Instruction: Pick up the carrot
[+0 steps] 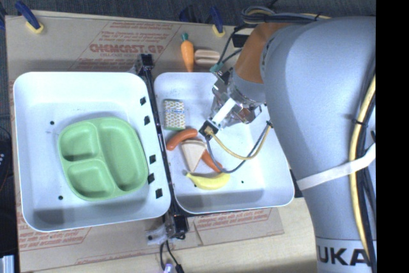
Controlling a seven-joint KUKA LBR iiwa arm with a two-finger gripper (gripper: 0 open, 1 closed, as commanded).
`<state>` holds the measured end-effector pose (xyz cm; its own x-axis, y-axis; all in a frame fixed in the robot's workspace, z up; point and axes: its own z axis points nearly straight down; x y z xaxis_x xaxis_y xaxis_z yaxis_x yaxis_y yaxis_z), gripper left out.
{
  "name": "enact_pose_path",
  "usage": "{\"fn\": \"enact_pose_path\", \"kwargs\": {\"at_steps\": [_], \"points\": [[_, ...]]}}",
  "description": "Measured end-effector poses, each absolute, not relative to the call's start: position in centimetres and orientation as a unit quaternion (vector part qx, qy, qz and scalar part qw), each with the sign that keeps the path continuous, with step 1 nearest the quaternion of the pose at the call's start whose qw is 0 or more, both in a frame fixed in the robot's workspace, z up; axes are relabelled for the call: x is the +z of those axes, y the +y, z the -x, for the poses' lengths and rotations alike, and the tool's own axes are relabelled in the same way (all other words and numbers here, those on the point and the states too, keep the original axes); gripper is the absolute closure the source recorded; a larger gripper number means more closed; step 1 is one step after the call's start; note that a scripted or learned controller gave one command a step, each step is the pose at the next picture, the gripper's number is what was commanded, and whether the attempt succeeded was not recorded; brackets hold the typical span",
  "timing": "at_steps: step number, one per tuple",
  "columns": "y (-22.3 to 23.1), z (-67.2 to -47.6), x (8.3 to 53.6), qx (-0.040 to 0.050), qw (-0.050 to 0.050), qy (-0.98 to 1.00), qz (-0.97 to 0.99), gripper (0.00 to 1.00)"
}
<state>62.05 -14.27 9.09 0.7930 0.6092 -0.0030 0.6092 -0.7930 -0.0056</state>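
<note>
In the left shallow white bin (25,137) a pale green divided plastic plate (101,156) sits alone, well apart from anything this task needs. The small orange toy carrot with a green leafy top (186,55) lies outside both bins, on the printed brown cardboard sheet (121,41), just beyond the far rim of the right shallow white bin (271,166). Its long axis runs roughly away from that rim, green end farthest and tapered tip nearest the bin, with a short beige cylinder (206,59) just beside it on the right. It looks smooth, rigid and narrow. The grey arm's two-finger gripper (222,94) hangs over the far part of the right bin, so the carrot lies up and to the left of it in the camera view, across the rim. Whether the gripper is released or clenched cannot be told here, and nothing is seen held in it. Reaching the carrot probably means clearing the rim first.
</note>
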Motion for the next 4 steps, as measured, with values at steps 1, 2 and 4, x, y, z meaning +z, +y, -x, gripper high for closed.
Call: {"fn": "enact_pose_path", "kwargs": {"at_steps": [1,2,4], "points": [[-15.3,-59.5,19.1,0.0019,0.001,-0.252,0.968,1.0],[-20.8,-56.4,18.2,0.0031,0.002,-0.209,0.978,1.0],[-3.4,-48.5,21.2,0.0021,0.002,-0.333,0.943,1.0]]}}
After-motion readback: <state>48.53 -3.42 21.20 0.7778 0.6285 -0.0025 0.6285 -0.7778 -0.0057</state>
